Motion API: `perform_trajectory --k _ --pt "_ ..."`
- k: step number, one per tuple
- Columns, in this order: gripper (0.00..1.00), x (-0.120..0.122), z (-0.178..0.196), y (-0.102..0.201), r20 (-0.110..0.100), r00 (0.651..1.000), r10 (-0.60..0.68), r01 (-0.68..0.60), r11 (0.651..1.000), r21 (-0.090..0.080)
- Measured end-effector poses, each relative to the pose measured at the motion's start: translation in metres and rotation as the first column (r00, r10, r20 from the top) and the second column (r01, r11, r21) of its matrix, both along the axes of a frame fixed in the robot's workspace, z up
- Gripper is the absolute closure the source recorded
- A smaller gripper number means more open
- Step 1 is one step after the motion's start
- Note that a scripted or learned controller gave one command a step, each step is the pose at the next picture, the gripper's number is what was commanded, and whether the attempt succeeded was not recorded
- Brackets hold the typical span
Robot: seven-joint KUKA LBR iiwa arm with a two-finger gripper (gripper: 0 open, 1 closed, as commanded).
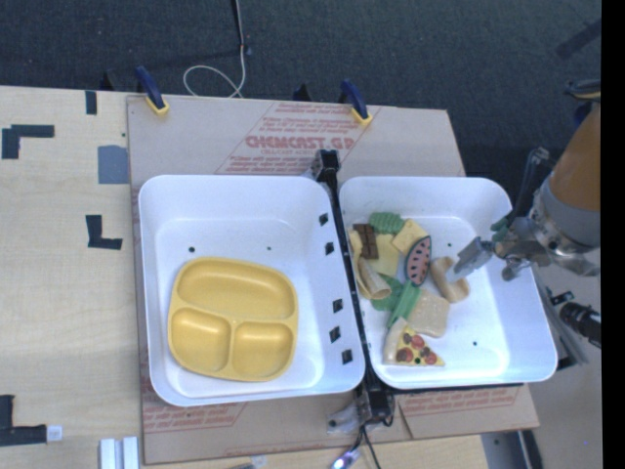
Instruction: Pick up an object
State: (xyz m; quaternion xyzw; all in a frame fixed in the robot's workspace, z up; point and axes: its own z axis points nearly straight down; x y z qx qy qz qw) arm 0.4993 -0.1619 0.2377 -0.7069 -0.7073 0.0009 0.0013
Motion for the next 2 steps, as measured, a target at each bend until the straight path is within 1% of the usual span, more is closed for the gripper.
perform_trajectory --k 1,2 --pt "0.00 -0.004 -0.086 -0.020 -0.008 1.000 -0.003 0.003 1.000 0.002" --pt "0.00 0.026 -0.152 -0.008 -0.002 1.000 -0.001 0.001 1.000 0.002"
